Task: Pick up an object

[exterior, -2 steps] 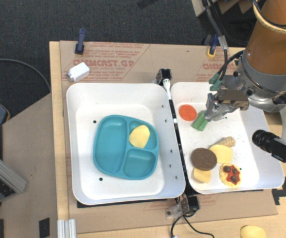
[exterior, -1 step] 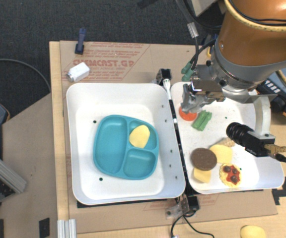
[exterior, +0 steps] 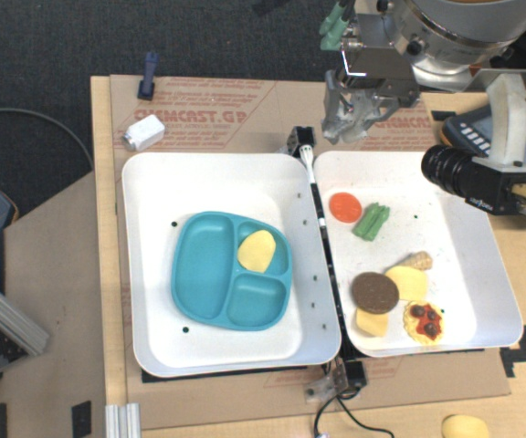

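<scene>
End effector (exterior: pixel 359 121), grey metal, hangs above the far edge of the right shallow white bin (exterior: pixel 482 245); you should note I cannot tell its state. It carries nothing visible. Candidates lie well below it in that bin: an orange round disc (exterior: pixel 344 207), a green ridged piece (exterior: pixel 371 222), a brown round cookie (exterior: pixel 374 292). Risk, in my judgement: the cookie touches neighbouring yellow pieces (exterior: pixel 407 284), so a descent there may nudge or snag several.

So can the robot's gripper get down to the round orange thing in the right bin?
Probably yes. The gripper sits above the bin's far edge, the flat round orange piece lies uncovered, and the green piece beside it is not on top.
</scene>
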Controlling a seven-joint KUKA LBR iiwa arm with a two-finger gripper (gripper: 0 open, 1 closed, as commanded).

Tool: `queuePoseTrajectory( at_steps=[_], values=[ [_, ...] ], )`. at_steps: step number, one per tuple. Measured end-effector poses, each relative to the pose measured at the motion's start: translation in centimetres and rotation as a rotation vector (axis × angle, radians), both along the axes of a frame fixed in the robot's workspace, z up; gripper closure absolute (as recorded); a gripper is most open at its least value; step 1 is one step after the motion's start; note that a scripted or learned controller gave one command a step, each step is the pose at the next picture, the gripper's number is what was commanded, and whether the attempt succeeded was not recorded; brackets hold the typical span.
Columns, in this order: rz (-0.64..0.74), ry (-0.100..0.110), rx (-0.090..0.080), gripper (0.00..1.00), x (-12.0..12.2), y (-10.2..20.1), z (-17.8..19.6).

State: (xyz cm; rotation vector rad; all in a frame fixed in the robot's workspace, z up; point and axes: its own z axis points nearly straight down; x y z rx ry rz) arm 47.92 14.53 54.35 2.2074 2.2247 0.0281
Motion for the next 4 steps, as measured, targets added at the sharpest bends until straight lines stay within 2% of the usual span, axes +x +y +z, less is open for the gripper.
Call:
queuePoseTrajectory(
  at_steps=[1,2,3,4],
  values=[
    [-0.009,0.036,-0.013,1.0,-0.2,0.5,-17.6],
    [-0.005,0.004,-0.003,1.0,7.6,5.9,-8.6],
    [-0.003,0.03,-0.011,1.0,2.1,8.1,-17.5],
    [-0.006,-0.002,0.002,1.0,2.7,7.9,0.2]
  ],
)
